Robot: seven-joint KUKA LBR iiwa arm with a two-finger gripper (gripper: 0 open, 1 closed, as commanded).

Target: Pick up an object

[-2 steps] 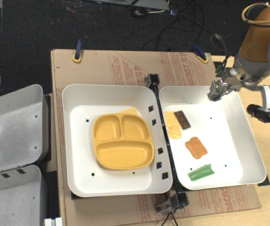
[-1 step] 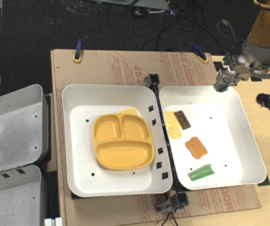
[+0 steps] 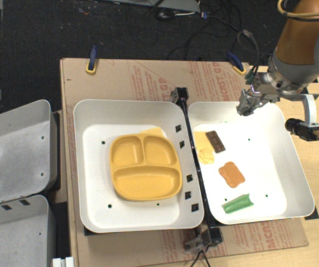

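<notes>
1. Camera view: the gripper [image 3: 247,105] is seen poised over the far edge of the right bin [image 3: 293,166], carried on the grey arm [image 3: 298,38] with its orange band. Nothing is seen between the fingers; whether they are apart or together cannot be told from this angle.

2. Places are taken from the right bin as landmark. Four small things are lying on its floor, towards its left half: a dark brown bar [image 3: 215,141] furthest from the viewer, a pale yellow piece [image 3: 205,152] touching the bar on its left, an orange piece [image 3: 231,174] nearer the middle, and a green piece [image 3: 237,203] close to the near wall. All four are set well apart from the gripper.

3. To the left of the right bin, touching along a black divider, the left bin [image 3: 92,204] is found, with a yellow compartment plate [image 3: 146,167] lying flat in it. Both bins are carried on a cardboard-covered tabletop [image 3: 126,77].

4. The step in hand is judged to be the approach: no object has been reached and nothing is lifted.

5. For the next move, a target must be chosen; the brown bar lies closest. The gripper would need to be brought leftward and towards the viewer, lowered over it with fingers spread, then closed. A flat, thin piece may be missed or slid along the floor.
</notes>
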